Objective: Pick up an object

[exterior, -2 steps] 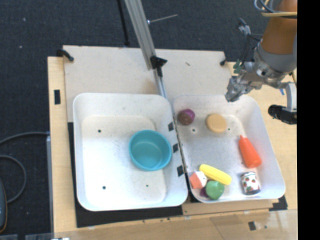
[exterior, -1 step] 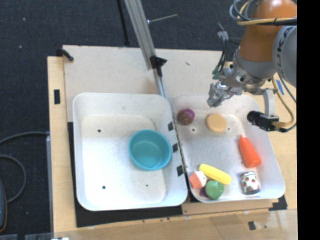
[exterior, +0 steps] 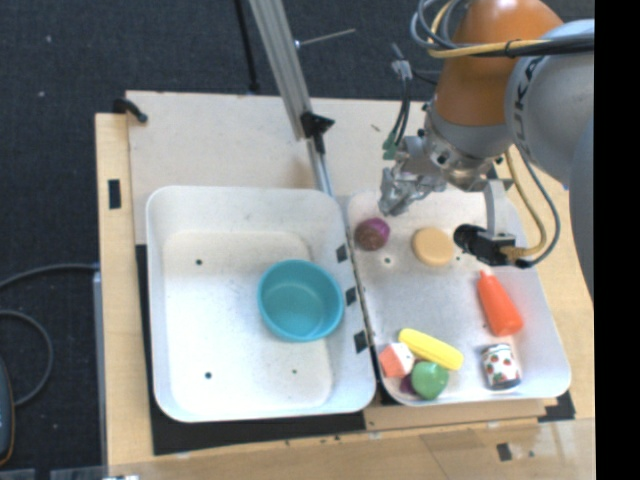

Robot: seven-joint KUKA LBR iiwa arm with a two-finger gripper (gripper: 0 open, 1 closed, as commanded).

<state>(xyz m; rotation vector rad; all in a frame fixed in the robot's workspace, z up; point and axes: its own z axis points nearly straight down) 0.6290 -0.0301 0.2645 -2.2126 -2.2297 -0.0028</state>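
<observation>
Just below the pincer (exterior: 392, 202) lies a purple ball (exterior: 372, 233)

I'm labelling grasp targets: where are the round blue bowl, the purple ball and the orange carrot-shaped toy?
Round blue bowl (exterior: 300, 301), camera view, inner floor.
Purple ball (exterior: 373, 233), camera view, top.
Orange carrot-shaped toy (exterior: 498, 304), camera view, mid-body.

Arm (exterior: 545, 78) cut off by right edge past the grey link, so its base can't be seen. Gripper (exterior: 397, 196) fingers too small & blurred to judge. Metal pole (exterior: 285, 63) runs out the top edge. Small can (exterior: 501, 365) has a label, print too tiny to read. Red-white item (exterior: 396, 359) partly hidden under the yellow piece (exterior: 432, 349) (can't tell what it is). Green item (exterior: 429, 379) sits at right bin's (exterior: 540, 313) front rim, its lower part hidden. Bench (exterior: 200, 143) bottom edge cut off by frame.
</observation>
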